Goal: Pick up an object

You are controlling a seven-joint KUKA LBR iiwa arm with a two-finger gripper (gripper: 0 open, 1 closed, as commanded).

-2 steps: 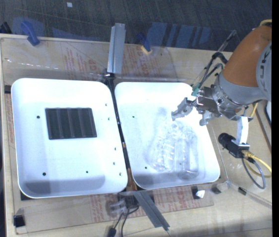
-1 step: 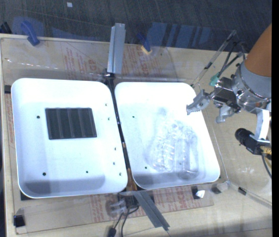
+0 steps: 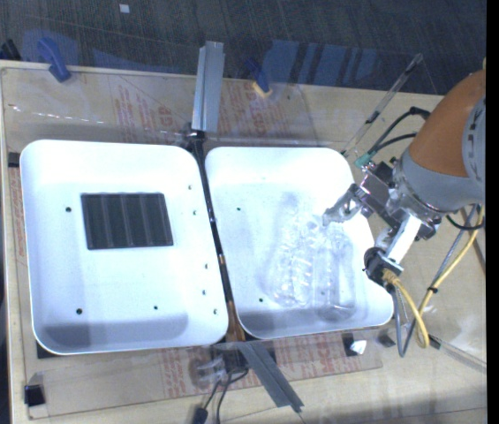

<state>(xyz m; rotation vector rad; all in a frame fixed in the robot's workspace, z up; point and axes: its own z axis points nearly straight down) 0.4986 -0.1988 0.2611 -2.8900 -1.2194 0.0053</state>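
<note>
A dark grey ribbed rectangular slab (image 3: pixel 127 221) lies flat in the left bin (image 3: pixel 46 307), a little above its middle. A clear, see-through plastic object (image 3: pixel 306 263) lies in the right bin (image 3: pixel 249 184), stretching from the centre toward the front right corner. My gripper (image 3: pixel 336 214) hangs over the right bin's right side, just above the upper end of the clear object. The view is too blurred there to tell whether it touches the plastic.
A grey divider bar (image 3: pixel 207 87) stands at the back between the bins. Cables (image 3: pixel 426 307) trail off the wrist past the right bin's front right corner. The arm's orange band (image 3: pixel 448 131) sits over the bench to the right.
</note>
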